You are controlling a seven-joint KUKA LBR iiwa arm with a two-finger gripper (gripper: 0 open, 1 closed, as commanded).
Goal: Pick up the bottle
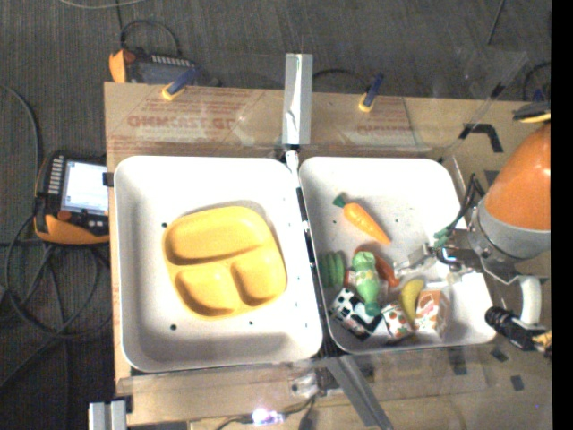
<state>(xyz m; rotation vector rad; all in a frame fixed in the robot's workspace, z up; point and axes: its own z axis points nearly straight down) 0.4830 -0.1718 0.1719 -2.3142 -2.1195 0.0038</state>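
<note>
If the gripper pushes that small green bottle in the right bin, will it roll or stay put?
The small green bottle looks rounded, so it probably rolls when nudged. It lies packed against the yellow banana and the black-and-white toy, which may block it. It looks like light plastic, likely sliding easily on the white bin.

The grey arm (524, 213), with its orange band showing at the view's right edge, is reaching in from the right and bending low, its wrist pointing leftward and the gripper (428, 256) hanging at its tip, too small and blurred to read any finer.
</note>
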